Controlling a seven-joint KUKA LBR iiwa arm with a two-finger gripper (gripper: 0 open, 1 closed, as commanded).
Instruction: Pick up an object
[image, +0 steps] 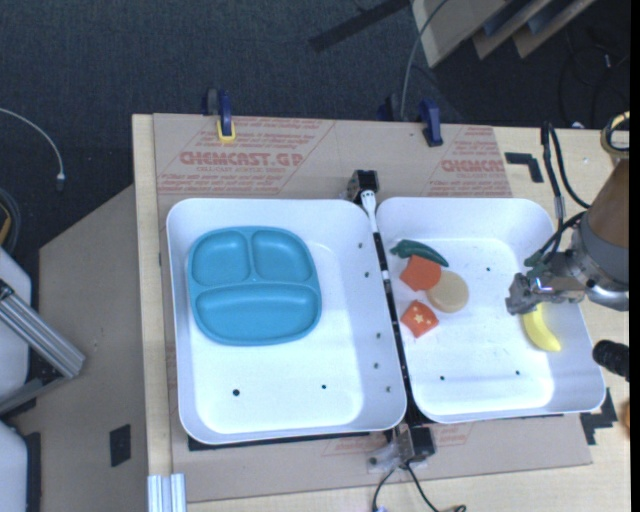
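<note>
The right bin (480, 385) holds a red toy pepper with a green stem (420, 270), a tan round piece (449, 293), a small orange-red block (419, 318) and a yellow banana (543, 330). My gripper (527, 297) is low over the bin's right side, right at the banana's upper end. The banana's upper tip is hidden under the gripper. The other toys lie apart to its left.
The left bin (285, 390) holds a blue divided plate (256, 284). A black divider with clamps (380, 270) runs between the bins. The arm and its cables (600, 250) cover the right bin's right rim.
</note>
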